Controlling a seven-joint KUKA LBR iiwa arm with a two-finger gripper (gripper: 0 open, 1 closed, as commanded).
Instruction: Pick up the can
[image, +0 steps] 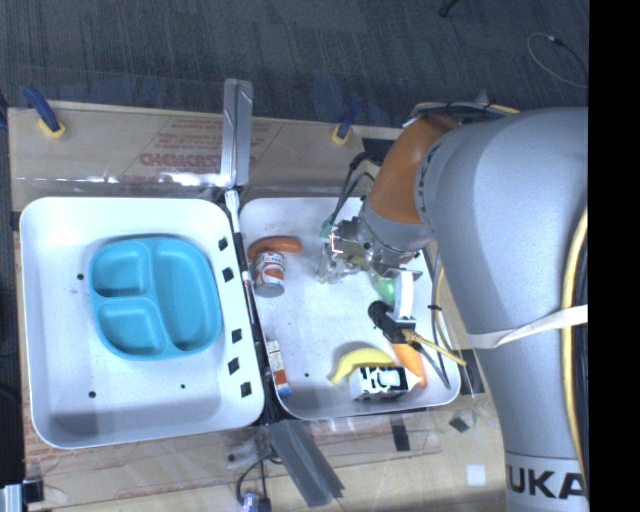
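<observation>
The can (269, 273) is standing at the far left of the right bin (320, 385), just beside the wall shared with the left bin (50, 300). A sausage (275, 244) is lying just beyond it, close enough that the two may be touching. The pincer (345, 252) is hanging over the far middle of the right bin, a little to the right of the can and apart from it; I cannot tell how it is set, since the wrist and cables are covering it. Nothing is showing in its grip.

Near the right bin's near edge a banana (358, 362), a carrot (411, 362) and a small black-and-white box (382, 381) are lying together, well clear of the can. A blue divided plate (155, 295) is sitting in the left bin.

The risks are coming from the can's position. With the wall tight on its left, one side of the pincer may be striking the rim or finding no room to slip in. The sausage may be getting caught in the grasp or nudged against the can. A descent that is slightly off may be tipping the upright can, and once on its side it will probably be rolling. Its smooth round wall is also likely to be slipping from an off-centre squeeze.
</observation>
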